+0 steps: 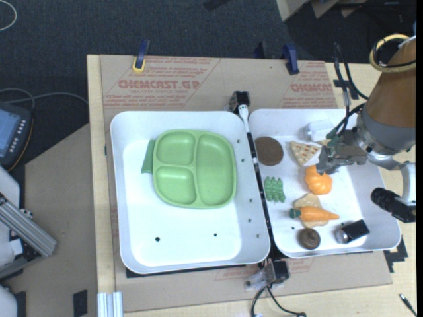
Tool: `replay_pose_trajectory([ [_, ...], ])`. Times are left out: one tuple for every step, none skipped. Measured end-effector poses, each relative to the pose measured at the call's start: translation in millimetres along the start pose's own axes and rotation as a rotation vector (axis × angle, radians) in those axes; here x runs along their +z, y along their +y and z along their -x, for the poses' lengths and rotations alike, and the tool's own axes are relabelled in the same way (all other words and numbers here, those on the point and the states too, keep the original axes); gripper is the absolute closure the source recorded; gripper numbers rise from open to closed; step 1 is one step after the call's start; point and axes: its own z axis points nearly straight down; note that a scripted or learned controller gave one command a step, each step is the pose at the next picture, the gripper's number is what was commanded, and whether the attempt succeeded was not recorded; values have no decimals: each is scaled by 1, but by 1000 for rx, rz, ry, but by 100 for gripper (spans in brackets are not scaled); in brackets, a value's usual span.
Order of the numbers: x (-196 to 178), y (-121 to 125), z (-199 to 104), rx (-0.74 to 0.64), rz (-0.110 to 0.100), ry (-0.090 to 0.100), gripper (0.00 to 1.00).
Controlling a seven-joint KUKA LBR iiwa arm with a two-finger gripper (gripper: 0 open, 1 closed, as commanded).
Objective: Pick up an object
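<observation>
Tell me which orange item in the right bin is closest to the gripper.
The round orange fruit, directly beneath the gripper. The carrot lies farther toward the bin's front.

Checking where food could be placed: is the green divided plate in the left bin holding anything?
Empty. The green divided plate lies flat in the left bin, all three compartments showing bare green; the toy food sits in the right bin.

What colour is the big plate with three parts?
Light green plate, clear in the camera view.
</observation>
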Motion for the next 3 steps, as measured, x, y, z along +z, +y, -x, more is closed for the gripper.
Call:
replay_pose_trajectory([
  [-16, -35, -37, -4, 2, 0, 100],
  [5, -32, -41, 0, 0, -1, 100],
  [-16, -32, -42, -2, 8, -3, 100],
])
